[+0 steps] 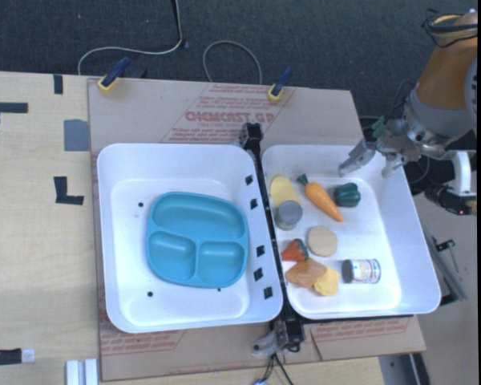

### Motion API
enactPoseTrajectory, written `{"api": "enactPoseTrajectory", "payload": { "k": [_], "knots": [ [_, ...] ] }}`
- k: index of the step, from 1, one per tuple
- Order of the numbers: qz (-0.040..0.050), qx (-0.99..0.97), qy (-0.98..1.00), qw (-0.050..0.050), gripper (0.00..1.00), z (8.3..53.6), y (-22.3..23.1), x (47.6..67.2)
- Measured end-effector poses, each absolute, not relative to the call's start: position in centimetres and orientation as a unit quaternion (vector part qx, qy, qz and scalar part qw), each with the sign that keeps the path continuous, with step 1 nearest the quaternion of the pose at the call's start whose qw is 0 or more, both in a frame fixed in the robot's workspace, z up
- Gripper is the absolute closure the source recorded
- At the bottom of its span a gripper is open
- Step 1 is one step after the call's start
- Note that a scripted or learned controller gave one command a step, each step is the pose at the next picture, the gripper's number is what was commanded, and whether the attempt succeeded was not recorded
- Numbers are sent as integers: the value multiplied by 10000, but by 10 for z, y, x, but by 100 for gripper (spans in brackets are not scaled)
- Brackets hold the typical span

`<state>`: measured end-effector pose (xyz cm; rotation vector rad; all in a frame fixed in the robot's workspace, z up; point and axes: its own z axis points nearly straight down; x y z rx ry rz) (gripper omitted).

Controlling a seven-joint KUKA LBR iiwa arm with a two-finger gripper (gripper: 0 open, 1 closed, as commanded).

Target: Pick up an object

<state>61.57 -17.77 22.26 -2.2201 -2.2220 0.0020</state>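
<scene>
White plastic makes up both shallow bins, set side by side on a sheet of brown cardboard that covers the tabletop. The left bin holds a blue divided tray, lying flat near its middle.

The right bin holds the small toy foods. A pale yellow piece sits near the bin's upper left, with a grey round piece just below it. A carrot lies on a slant beside them, its green top pointing up and left, and a green pepper rests just right of the carrot. Lower down are a beige disc, a red piece with a green stem, an orange piece touching a yellow one, and a small can lying on its side.

The grey arm, with its orange band, reaches in from the right. Its hand hovers over the upper right corner of the right bin, above the pepper and apart from it. Two fingers splay apart, one slanting down and left, and nothing lies between them.
</scene>
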Motion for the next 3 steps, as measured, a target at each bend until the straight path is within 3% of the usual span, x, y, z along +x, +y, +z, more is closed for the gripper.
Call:
{"api": "enactPoseTrajectory", "payload": {
  "k": [1,2,3],
  "knots": [
    [10,-7054,-7088,25,0,113,-137,636],
    [10,-7062,-7080,-3,0,84,-143,648],
    [2,-7059,-7083,-32,100,97,-143,649]
  ]
}}
